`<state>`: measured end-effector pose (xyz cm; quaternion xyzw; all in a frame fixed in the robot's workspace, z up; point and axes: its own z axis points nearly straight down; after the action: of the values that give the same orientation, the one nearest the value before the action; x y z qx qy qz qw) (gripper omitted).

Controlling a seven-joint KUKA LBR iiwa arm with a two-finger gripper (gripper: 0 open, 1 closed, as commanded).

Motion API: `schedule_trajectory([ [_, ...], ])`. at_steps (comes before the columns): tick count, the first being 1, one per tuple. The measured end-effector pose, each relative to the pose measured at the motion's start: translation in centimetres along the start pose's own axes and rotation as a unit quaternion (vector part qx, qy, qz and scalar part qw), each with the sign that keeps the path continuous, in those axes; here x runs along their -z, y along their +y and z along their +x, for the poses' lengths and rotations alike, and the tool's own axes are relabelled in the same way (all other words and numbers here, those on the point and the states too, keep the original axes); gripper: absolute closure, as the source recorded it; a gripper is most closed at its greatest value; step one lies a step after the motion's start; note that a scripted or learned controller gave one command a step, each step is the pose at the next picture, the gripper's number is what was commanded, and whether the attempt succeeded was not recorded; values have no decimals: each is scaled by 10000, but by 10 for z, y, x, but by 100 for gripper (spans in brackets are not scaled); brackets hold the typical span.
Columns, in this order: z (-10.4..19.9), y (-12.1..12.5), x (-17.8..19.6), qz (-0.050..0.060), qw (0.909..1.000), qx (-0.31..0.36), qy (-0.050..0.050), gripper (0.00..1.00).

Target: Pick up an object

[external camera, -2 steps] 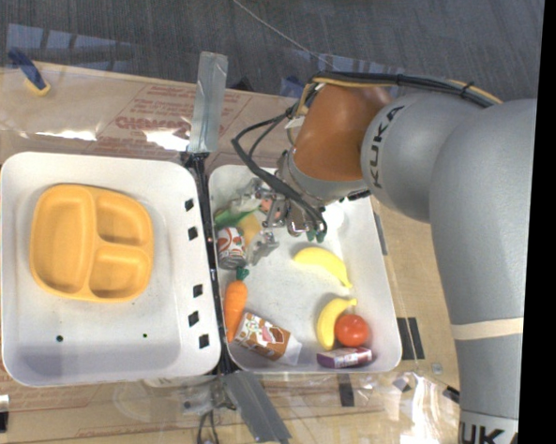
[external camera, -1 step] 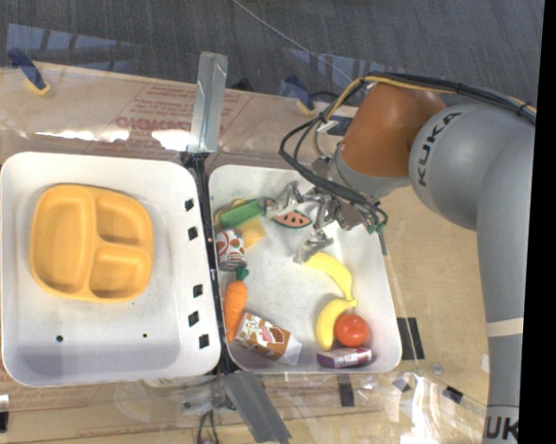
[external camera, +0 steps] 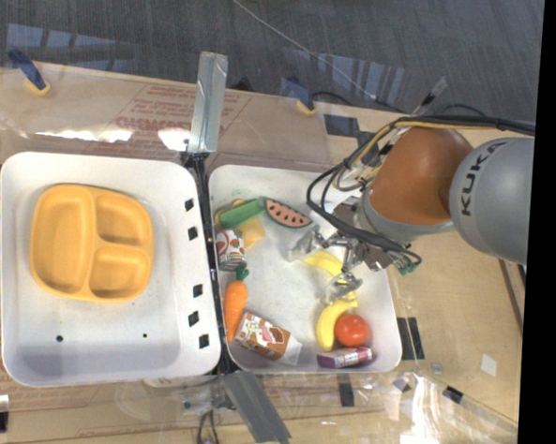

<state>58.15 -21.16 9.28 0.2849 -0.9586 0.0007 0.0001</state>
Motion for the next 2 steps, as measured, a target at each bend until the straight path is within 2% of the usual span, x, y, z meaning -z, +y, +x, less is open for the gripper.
schedule_trajectory([
  [1, 0, 4, 10, 3, 9962, 875, -19, 0],
  [2, 0, 4, 25, 12, 9873, 1590, -27, 0],
])
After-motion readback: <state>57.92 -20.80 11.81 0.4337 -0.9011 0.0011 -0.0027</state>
